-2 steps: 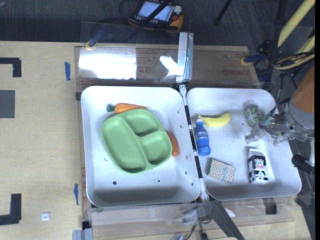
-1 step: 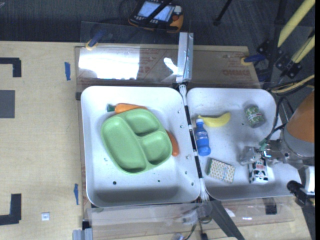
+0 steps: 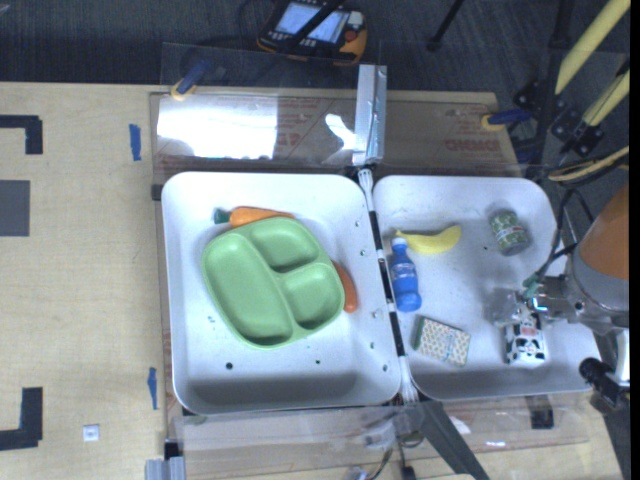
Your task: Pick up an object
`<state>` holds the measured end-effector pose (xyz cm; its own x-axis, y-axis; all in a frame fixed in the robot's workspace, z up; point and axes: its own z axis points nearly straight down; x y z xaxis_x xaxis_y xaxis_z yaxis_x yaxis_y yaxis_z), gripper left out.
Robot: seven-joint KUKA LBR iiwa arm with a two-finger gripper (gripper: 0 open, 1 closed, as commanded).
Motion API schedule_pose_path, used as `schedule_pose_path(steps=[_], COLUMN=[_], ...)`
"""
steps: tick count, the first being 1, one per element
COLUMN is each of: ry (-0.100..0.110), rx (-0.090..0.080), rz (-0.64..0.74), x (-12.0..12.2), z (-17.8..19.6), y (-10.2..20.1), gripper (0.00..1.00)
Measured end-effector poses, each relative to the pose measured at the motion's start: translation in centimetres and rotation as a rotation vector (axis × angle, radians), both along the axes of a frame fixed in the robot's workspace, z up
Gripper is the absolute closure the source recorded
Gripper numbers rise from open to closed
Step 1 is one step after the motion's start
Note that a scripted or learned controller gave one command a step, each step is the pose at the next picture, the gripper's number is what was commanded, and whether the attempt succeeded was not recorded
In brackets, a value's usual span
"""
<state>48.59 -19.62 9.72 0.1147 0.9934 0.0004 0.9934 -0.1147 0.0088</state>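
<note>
My gripper [image 3: 527, 313] hangs low over the near right part of the right bin [image 3: 470, 193]. Just in front of it, touching or nearly touching its tip, sits a small black-and-white spotted object [image 3: 526, 349] on the bin floor. Other objects in this bin are a yellow banana [image 3: 436, 239], a blue bottle [image 3: 404, 277] lying along the left wall, a small greenish can [image 3: 508, 230] at the far right, and a flat speckled packet [image 3: 442, 341] near the front.
The left bin [image 3: 190, 298] holds a green divided plate [image 3: 272, 280] with an orange carrot-like piece [image 3: 262, 213] poking out behind it and at its right side. A metal divider [image 3: 371, 108] stands upright behind the bins. The arm's orange band [image 3: 610, 248] is at the right edge.
</note>
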Motion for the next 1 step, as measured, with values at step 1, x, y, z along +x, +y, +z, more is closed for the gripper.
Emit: schedule_pose_path(steps=[1], ry=[0.009], rx=[0.001], rz=[0.034], x=[3.65], z=[7.92], y=[5.21], gripper=[1.00])
